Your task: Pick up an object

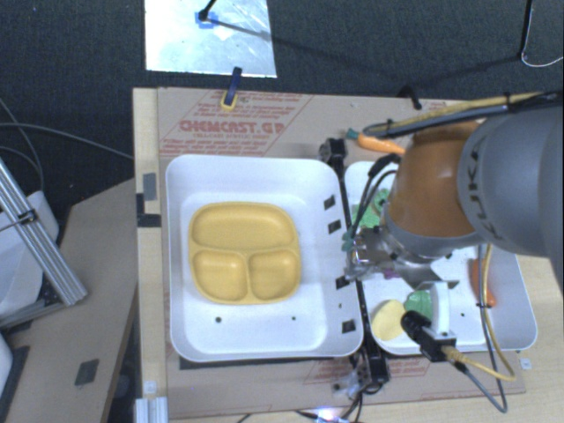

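While the grey-and-orange arm [458, 192] covered the right white bin [520, 324] | pincer state: cannot tell | yellow divided plastic tray [244, 252] lay in left white bin [256, 170].

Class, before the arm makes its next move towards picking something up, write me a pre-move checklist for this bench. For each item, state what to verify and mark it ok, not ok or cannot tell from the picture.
1. Arm is over the right bin, where loose objects lie: ok.
2. Gripper holds an object: cannot tell; the wrist hides it from above.
3. Pickable targets in view: ok; a pale yellow object, a green object and an orange object lie in the right bin.
4. Yellow divided tray sits flat in the left bin, apart from the arm: ok.
5. Cables trail over the right bin's near edge, close to the objects: not ok, possible snag.
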Robot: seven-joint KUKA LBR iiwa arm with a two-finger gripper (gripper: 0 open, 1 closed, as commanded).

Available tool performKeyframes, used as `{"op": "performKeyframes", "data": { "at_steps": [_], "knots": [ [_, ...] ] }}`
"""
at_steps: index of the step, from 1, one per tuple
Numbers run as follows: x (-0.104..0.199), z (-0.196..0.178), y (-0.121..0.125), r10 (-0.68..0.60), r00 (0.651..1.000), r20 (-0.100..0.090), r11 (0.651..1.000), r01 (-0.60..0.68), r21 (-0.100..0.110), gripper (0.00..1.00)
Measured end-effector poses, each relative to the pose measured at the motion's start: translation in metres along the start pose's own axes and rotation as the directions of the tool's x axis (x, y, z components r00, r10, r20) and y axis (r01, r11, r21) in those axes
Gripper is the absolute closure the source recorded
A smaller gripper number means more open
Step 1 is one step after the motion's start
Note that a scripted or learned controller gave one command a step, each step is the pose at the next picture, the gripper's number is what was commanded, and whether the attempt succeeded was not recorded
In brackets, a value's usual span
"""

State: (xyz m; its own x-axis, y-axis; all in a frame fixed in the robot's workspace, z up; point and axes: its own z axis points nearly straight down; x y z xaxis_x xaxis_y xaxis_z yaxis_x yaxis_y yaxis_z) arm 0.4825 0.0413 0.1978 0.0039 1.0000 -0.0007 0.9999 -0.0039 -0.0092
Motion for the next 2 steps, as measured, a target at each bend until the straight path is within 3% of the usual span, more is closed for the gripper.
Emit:
{"op": "performKeyframes", "data": {
  "at_steps": [1, 2],
  "knots": [
    [0.058, 0.015, 0.003, -0.012, 1.000, -0.003, 1.000, 0.012, -0.007, 1.00],
    [0.076, 0.103, 0.122, -0.011, 1.000, -0.003, 1.000, 0.011, -0.021, 1.00]
  ]
}}
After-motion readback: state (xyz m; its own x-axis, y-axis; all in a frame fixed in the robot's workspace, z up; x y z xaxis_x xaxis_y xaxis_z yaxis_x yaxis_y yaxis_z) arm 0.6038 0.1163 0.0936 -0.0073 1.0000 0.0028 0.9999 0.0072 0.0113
